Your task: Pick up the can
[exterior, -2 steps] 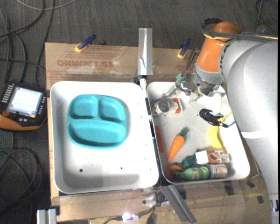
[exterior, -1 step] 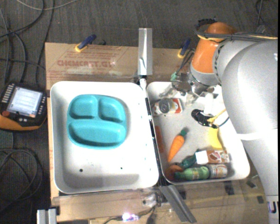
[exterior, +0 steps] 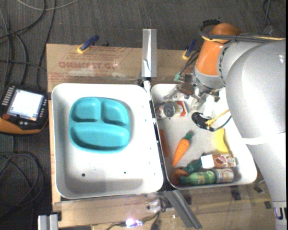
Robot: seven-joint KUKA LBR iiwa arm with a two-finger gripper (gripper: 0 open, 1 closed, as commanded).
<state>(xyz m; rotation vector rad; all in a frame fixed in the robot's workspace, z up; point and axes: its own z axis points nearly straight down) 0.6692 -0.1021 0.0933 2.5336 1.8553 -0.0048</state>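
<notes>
can [exterior: 172,109] on its side, end facing camera, axis toward right | end effector [exterior: 188,92] just above | grip state unclear

The big grey arm [exterior: 259,109] runs off the right edge and covers the right side of the right bin [exterior: 159,143]. The gripper [exterior: 189,92] hangs over the can [exterior: 172,109] and hides its top end. I cannot tell how the jaws stand. The banana [exterior: 221,142] is partly under the arm. The labels on the bottles [exterior: 206,176] are too small to read.
</notes>
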